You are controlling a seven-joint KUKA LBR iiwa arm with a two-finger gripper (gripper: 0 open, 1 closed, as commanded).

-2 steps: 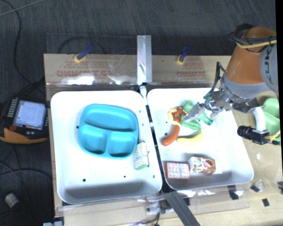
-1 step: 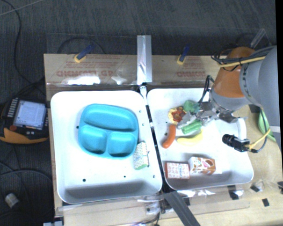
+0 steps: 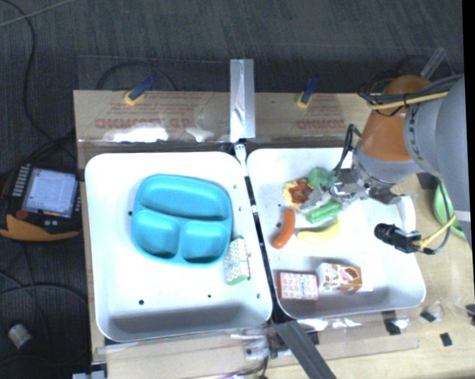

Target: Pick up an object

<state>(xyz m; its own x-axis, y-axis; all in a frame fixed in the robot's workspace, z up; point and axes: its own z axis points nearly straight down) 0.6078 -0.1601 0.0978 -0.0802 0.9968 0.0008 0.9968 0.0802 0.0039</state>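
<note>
**Camera view: claw low over the toy-food cluster in the right bin**

Camera view, looking down at a slant on a worktop (image 3: 449, 270) with two shallow white bins side by side. The grey arm with its orange band enters from the right, and its claw (image 3: 341, 190) sits low in the right bin (image 3: 399, 291), at the upper part of a small heap of play food. Whether the claw is spread or pressed together cannot be told — metal and wiring hide its tips, and nothing is clearly seen between them.

Key relation: the nearest candidate, a green pod-shaped piece (image 3: 323, 212), lies just below and slightly left of the claw, touching or nearly touching it. Its long axis runs left to right with a slight upward tilt toward the claw. A yellow banana (image 3: 318, 233) lies just under it, roughly parallel.

Other contents of the right bin: a leafy green piece (image 3: 318, 176) and a red-and-yellow item (image 3: 298, 191) left of the claw; an orange-red sausage shape (image 3: 284, 228) slanting toward the bin's left wall; two small printed cartons (image 3: 318, 282) near the front wall, well apart from the claw.

Left bin (image 3: 117, 308): a blue divided tray (image 3: 182, 217) with three compartments, and a pale speckled block (image 3: 237, 261) just beside the tray's lower right corner.

Judgement: the pick is not yet secured.
</note>
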